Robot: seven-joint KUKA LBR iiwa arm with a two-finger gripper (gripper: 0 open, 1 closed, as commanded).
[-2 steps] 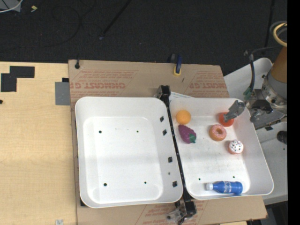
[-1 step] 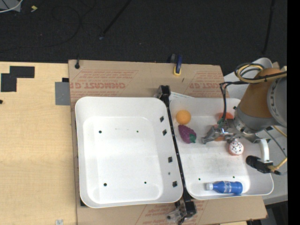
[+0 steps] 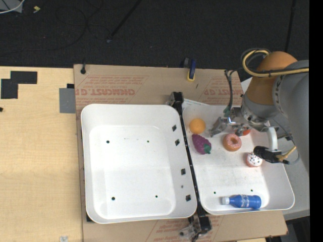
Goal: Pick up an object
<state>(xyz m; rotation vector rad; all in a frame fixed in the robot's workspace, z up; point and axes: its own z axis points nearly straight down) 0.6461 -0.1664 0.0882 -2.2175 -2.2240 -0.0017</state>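
Five objects crowd the right bin (image 3: 282,198); the tool (image 3: 225,125) hovers beside the doughnut (image 3: 232,142), its opening unclear.

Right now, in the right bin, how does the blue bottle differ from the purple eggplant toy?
The blue bottle is long and slim, lying on its side near the right bin's front edge; the purple eggplant toy is shorter and plumper, lying nearer the divider between the bins. The bottle is bright blue with a white end; the eggplant is dark purple. The bottle lies far from the gripper; the eggplant is closer. Both rest in the same bin, ungrasped.
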